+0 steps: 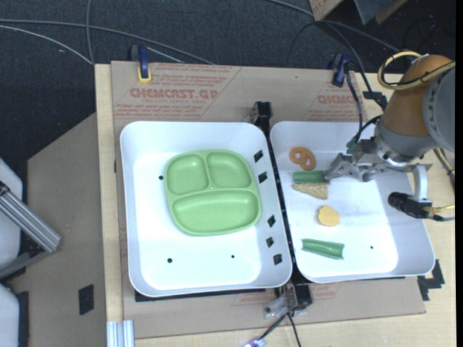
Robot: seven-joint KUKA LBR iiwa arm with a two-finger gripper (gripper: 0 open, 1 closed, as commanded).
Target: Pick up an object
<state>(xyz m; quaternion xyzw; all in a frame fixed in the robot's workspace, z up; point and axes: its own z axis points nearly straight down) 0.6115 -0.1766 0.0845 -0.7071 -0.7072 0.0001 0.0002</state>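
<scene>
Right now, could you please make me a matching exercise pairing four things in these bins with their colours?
Things:
1. divided plate
2. pretzel
3. round piece
4. long pod

Colours:
A. yellow
B. dark green
C. light green
D. orange-brown

Pairs: 1-C, 2-D, 3-A, 4-B

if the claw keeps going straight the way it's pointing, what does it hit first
Probably the tan wedge with the green piece right beside it; the claw points left at them. Its height above them is unclear.
</scene>
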